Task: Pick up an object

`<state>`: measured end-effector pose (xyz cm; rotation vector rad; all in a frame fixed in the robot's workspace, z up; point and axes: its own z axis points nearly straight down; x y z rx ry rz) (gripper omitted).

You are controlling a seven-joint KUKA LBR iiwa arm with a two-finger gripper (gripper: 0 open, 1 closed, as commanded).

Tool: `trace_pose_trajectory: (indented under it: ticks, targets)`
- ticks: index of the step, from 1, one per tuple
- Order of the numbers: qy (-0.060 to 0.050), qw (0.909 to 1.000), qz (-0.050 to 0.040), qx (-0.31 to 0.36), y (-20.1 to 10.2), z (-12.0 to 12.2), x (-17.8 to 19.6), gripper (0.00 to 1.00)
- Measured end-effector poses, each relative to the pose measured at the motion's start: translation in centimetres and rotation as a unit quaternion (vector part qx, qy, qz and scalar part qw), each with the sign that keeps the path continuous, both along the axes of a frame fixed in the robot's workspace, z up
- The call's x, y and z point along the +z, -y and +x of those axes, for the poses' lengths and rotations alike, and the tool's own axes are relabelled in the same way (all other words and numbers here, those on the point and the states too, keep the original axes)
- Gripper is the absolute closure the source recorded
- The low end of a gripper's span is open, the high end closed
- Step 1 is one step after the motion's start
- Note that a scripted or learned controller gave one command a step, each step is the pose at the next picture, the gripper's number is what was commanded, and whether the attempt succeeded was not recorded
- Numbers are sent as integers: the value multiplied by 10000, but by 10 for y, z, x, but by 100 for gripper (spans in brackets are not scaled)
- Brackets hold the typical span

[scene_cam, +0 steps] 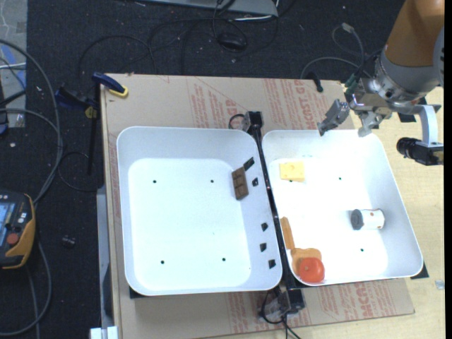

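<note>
The right bin (395,189) holds three loose things. A yellow block (292,171) lies flat near its upper left corner, close to the wall shared with the other bin. A small white cylinder (369,219) with a dark grey end lies on its side toward the right of the bin floor, well apart from the block. A red ball (310,268) sits in the lower left corner, touching an orange piece (296,249) whose narrow handle runs up along the left wall.

The left bin (141,210) holds a brown bar (240,183), tilted slightly, lying near its right wall in the upper part. Small dark marks dot that wall below the bar.

The pincer (349,117) hangs above the upper rim of the right bin, over the cardboard just behind it. Its two fingers are spread apart and nothing sits between them. It is near the block but not over it, and well apart from the cylinder and the ball. The grey wrist and the orange band (420,16) rise toward the upper right corner.

Both bins rest side by side on a cardboard sheet (191,97) on the table. A blue and yellow clamp (109,85) grips the sheet's upper left corner. Black cables (176,34) trail across the dark floor behind, and an orange and black handset (15,228) lies at the left edge.
</note>
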<state>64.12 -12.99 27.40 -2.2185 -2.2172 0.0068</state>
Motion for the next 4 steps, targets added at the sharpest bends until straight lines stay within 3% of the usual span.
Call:
trace_pose_trajectory:
  ticks: [1, 4]
  targets:
    - [34, 10000, -3, 3, 0, 1, 4, 0]
    - [12, 10000, 1, 4, 12, -11, -145, 0]
